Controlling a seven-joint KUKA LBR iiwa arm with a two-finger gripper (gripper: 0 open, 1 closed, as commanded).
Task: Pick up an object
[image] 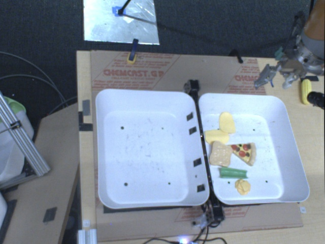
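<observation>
Several toy food pieces lie in the right bin (284, 136): a yellow oval chip (227, 122), a pale yellow piece (217, 136), a tan bread slice (220, 154), a pizza slice (244, 153), a green bean pod (233, 173) and a small yellow lump (242, 186). My gripper (275, 79) hangs above the bench beyond the right bin's far right corner, well away from the food. Its two fingers stand apart and nothing is between them.
The left bin (109, 136) sits beside the right one, with black clips along the divider (195, 131). Both rest on a cardboard sheet (152, 72). A shiny metal plate (121, 13) lies behind the bench, and an aluminium frame (20, 136) stands at the left.
</observation>
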